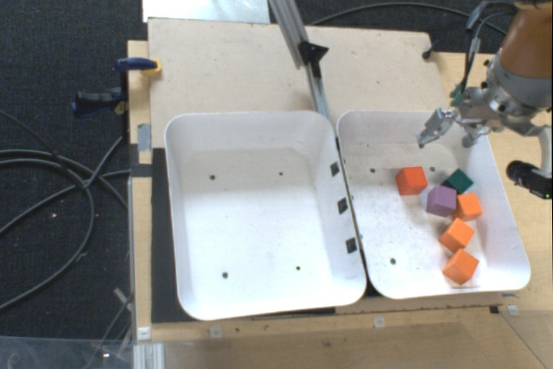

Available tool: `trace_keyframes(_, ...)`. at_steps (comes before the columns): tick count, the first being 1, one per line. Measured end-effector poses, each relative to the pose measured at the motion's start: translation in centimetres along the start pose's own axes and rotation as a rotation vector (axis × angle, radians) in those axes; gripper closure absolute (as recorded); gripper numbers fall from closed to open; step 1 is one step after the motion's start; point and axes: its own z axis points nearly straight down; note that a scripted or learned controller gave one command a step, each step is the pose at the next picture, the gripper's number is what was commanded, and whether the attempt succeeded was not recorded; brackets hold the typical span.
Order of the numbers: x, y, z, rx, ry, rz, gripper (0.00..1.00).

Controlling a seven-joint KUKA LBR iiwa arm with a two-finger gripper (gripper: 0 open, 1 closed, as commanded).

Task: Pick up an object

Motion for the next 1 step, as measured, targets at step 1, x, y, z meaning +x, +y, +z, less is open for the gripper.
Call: trace_keyframes(1,-2.22,-0.13,12.43,0.006,0.000,0.003,0.00)
